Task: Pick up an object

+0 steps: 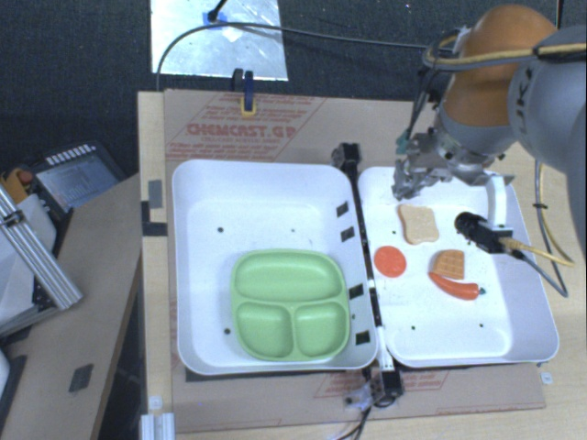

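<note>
Toy food pieces lay in the right shallow white bin (527,333). Largest in view, the grey arm with its orange band (500,71) reached in from the right over that bin's far edge. The left white bin (197,246) held a pale green three-compartment plastic tray (289,302). Among the food, a tan bread slice (419,224) sat just below the gripper (406,183), then a red sausage (455,289) touching a small waffle square (448,265), and a round red tomato slice (391,261) apart to their left. Whether the gripper was spread or pressed together could not be told.
</note>
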You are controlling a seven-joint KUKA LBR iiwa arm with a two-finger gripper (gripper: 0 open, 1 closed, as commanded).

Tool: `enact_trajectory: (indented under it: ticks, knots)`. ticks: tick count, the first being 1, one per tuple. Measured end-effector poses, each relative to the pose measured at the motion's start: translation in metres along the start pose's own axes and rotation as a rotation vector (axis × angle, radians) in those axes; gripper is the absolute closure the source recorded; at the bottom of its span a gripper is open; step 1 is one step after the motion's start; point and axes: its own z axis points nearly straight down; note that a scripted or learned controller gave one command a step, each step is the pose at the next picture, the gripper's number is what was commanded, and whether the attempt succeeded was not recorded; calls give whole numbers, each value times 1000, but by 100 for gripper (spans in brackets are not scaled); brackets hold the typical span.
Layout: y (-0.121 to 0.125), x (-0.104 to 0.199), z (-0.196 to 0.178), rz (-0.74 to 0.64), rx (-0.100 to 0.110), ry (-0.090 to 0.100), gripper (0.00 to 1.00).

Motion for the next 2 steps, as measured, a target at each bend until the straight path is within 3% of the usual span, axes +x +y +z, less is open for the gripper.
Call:
enact_trajectory:
  ticks: [2]
  knots:
    - [14,109,5,0,0,-1,100]
